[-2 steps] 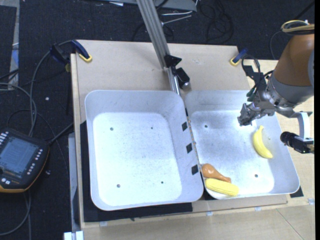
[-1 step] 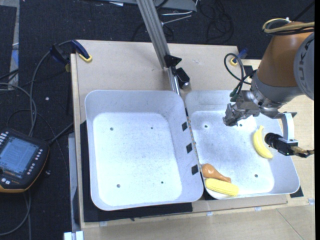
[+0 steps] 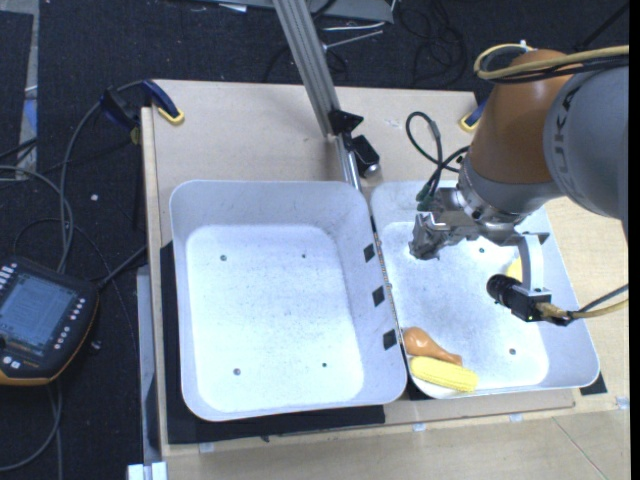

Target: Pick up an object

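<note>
Where the right bin (image 3: pixel 560 368) comes nearest the camera, two small things lie against its near left corner: a corn cob (image 3: pixel 445 373), yellow and knobbly, lying on its side along the near wall; and an orange piece (image 3: pixel 430 344), smooth and pear-shaped, lying just beside the cob on its far side, the two touching or nearly so; a sliver of something yellow (image 3: pixel 514 267) also shows by the right wall, mostly hidden behind the arm; the gripper (image 3: pixel 428 240) hangs over the far left part of the same bin, well apart from the cob, and whether it is wide or narrow cannot be told, as the dark head is seen from above; nothing shows in it; both bins are shallow, white and speckled with fine dark dots; the left bin (image 3: pixel 200 268) sits edge to edge with the right one on a pale wooden bench (image 3: pixel 250 128); the floor around is dark carpet strewn with black cables; a slanted metal rail (image 3: pixel 310 58) runs from the far side down to the seam between the bins; a handheld control pad (image 3: pixel 35 318) with a lit screen lies on the floor at the left; the grey arm (image 3: pixel 590 138) with its orange band covers the far right corner of the right bin
</note>
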You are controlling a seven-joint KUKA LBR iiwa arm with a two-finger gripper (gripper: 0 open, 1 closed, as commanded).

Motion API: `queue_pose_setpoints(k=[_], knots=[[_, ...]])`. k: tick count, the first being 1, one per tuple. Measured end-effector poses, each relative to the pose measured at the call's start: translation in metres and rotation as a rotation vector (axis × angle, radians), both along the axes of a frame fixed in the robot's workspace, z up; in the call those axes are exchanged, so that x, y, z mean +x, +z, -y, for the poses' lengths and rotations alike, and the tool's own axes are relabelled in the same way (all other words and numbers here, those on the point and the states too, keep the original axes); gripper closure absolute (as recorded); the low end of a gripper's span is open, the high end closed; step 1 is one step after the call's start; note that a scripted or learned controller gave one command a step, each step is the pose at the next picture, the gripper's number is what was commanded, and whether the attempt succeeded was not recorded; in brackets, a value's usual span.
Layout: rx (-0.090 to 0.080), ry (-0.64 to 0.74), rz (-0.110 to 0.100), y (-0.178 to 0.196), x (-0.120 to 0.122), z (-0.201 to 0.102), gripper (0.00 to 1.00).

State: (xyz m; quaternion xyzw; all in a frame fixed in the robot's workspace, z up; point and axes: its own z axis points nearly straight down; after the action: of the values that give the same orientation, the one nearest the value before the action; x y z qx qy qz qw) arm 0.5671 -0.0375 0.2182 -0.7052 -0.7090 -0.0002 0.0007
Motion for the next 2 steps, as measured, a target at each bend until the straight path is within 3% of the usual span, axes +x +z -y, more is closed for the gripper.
queue_pose_setpoints(k=[2], knots=[[0.000,0.000,0.000,0.000,-0.014,-0.100,1.00]])
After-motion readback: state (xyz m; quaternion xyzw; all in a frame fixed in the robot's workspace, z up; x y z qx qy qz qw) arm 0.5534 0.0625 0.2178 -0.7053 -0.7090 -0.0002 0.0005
